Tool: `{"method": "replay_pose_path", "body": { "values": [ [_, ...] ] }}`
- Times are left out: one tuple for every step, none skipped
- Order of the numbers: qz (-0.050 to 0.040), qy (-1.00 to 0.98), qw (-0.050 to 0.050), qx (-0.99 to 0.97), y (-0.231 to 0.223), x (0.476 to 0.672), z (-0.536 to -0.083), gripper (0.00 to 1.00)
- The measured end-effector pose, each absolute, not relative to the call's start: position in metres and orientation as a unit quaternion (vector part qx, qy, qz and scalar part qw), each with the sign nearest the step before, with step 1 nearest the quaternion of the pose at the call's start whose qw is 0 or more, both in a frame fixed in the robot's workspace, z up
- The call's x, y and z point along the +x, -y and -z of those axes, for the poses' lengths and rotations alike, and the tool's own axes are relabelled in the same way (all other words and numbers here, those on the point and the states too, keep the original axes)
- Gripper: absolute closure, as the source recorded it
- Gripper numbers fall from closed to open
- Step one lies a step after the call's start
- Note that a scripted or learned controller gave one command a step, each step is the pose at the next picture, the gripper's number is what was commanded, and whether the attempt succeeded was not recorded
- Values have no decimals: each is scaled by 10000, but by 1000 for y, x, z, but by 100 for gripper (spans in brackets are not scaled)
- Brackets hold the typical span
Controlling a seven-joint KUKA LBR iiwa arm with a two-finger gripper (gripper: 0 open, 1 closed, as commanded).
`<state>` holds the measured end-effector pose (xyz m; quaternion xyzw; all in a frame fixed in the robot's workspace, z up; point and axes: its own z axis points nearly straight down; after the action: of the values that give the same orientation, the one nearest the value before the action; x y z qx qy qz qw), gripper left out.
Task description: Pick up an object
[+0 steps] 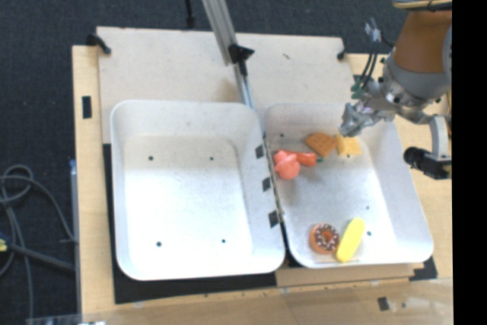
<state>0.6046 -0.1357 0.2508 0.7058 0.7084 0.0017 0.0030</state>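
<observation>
Dark carpet surrounds the pale wooden counter [190, 65] bearing two shallow white plastic bins. My end effector [354, 122] hangs over the right bin's [396, 217] far edge, just beside a small yellow block [350, 147] touching a tan waffle-like piece [322, 143]. Open or closed: cannot tell. Risk: descending here could strike both pieces, nudging the block aside.
</observation>
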Motion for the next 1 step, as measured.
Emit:
{"method": "replay_pose_path", "body": {
  "values": [
    [-17,-7096,9,7046,82,605,-259,100]
  ]
}}
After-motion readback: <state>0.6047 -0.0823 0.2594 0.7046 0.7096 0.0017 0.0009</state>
